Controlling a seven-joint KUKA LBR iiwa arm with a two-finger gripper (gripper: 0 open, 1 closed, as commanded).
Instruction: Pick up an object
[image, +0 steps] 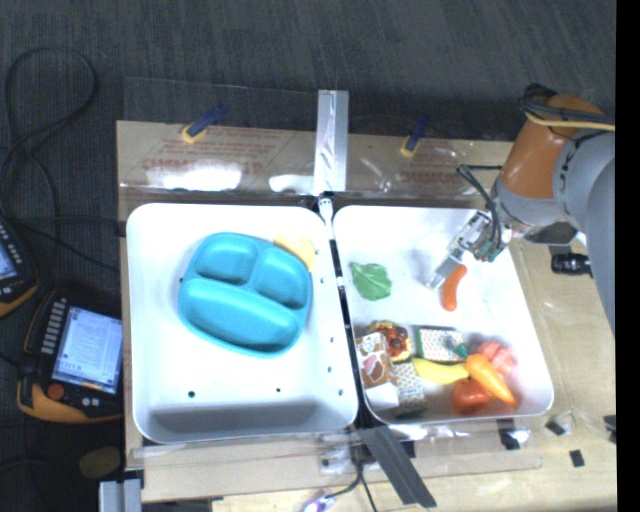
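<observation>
Sausage (453, 287), small and red-orange, lies in the right bin (530, 330), toward the far half, apart from the toy food pile (440, 365) at the near wall. It looks like the obvious target: isolated, nothing touching it.

End effector (452, 260) sits right at the sausage's far end, tilted, coming from the bin's right side. Can't tell if the fingers are wide or narrow: the view is too small and blurred at the tip. Nothing visibly clamped between them, so I'd call the grasp not yet made.

Green leaf piece (371, 281) is left of the sausage, well apart, no interference.

To do this step well, my take:
- centre over the sausage's middle, not its end, or it'll pivot out
- close across the short axis
- descend until near the bin floor, since it's low and round and likely rolls
- lift straight up, slowly

Left bin (150, 380) holds a blue divided tray (245, 290); irrelevant here.
</observation>
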